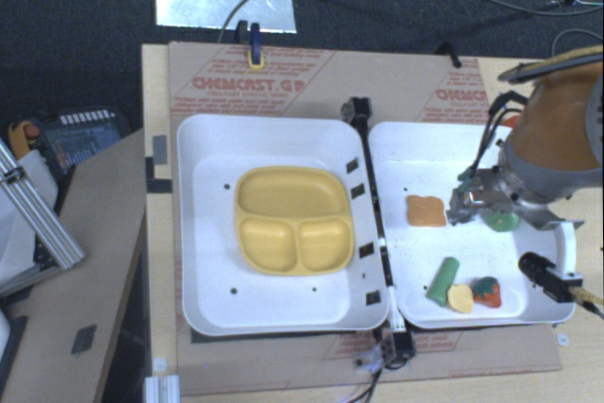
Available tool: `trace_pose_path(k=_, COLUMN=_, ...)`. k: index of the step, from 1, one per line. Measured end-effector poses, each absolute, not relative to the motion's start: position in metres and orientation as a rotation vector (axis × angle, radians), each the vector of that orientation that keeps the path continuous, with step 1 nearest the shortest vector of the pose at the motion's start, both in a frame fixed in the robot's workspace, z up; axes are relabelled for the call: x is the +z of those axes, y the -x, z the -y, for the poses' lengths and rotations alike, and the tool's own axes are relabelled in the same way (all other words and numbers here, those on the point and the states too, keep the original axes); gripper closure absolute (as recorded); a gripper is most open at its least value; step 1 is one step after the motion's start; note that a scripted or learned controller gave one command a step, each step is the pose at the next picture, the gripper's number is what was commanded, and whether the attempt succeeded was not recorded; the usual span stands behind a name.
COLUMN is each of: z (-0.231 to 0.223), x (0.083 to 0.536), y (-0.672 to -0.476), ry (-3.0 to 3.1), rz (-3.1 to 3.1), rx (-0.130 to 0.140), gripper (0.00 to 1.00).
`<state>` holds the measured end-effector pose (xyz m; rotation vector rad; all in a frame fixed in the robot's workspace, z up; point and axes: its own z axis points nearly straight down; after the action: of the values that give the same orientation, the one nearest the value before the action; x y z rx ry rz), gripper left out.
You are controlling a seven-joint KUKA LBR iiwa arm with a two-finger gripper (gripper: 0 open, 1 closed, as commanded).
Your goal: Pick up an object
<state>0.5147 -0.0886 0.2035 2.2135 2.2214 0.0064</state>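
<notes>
Two shallow white bins with rounded corners sit side by side on a board printed with red lettering. The left bin (203, 203) holds a smooth yellow tray (293, 220) moulded into three compartments. In the right bin (406, 156) a flat orange slab (426, 210) with rounded corners lies near the middle. Toward the front a green cylinder (441, 280) leans against a small yellow piece (460, 299), which touches a red and green lump (486, 291) too small to make out. The arm (557, 132), grey with a broad orange band, is cut off at the right edge. Its gripper (469, 203) hangs just right of the slab; I cannot tell its state. A green round object (501, 222) is partly hidden beneath the wrist.
</notes>
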Motion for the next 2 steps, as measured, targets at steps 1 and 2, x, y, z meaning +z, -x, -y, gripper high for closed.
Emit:
trace_pose_path(k=1, z=0.089, x=0.247, y=-0.516, ry=-2.213, rz=-2.222, rx=0.006, gripper=1.00)
trace_pose_path(k=2, z=0.031, x=0.253, y=-0.515, ry=-2.210, rz=-2.231, rx=0.005, gripper=1.00)
